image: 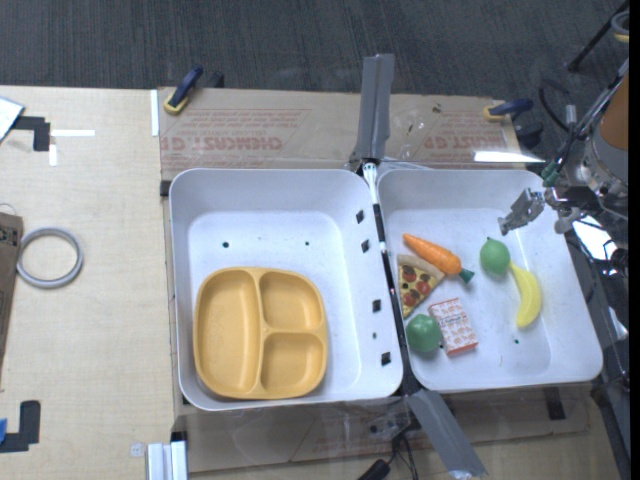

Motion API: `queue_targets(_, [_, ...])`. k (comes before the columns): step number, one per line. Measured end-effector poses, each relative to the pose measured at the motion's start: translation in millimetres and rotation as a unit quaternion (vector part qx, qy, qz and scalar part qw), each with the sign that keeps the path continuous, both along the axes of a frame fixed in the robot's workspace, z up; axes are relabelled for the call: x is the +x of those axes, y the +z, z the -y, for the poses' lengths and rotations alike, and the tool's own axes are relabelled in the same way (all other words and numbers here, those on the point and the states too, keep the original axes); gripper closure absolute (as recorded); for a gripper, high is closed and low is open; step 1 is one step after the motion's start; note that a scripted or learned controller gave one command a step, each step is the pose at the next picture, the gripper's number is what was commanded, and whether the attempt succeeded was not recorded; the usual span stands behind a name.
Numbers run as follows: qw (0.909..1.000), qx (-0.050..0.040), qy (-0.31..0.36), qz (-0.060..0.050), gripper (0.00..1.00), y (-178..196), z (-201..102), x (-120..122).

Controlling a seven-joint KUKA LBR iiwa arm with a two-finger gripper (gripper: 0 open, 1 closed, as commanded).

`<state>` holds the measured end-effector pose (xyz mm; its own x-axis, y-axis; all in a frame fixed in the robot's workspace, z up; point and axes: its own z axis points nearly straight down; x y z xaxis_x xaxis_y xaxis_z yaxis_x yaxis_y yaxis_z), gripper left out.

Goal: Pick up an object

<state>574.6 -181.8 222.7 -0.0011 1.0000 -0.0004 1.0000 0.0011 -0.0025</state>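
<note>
The right bin (560, 363) holds an orange carrot (433, 253), a pizza slice (415, 283), a green round fruit (423, 333), a red and white packet (456, 326), a green pear-like fruit (494, 257) and a yellow banana (526, 295). My gripper (543, 216) hangs over the bin's far right corner, above and to the right of the pear-like fruit. Its two fingers stand apart, open, with nothing between them.
In the left bin (260, 203) lies a yellow divided plate (262, 330). A grey divider (374, 118) runs between the bins at the back. A tape roll (46, 256) lies on the bench at the far left. Cables hang at the right edge.
</note>
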Motion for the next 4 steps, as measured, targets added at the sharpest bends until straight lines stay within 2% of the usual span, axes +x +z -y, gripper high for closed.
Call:
queue_targets(1, [0.9996,0.004,0.029,-0.001,0.0,-115.5,34.5,19.2])
queue_targets(2, [0.9974,-0.0006,0.071,0.002,0.0,-130.2,19.8,80.4])
queue_targets(3, [0.99,-0.0003,0.141,0.002,0.0,-70.1,40.7,35.2])
queue_targets(4, [0.9818,0.0023,0.19,0.001,0.0,-131.2,37.2,17.5])
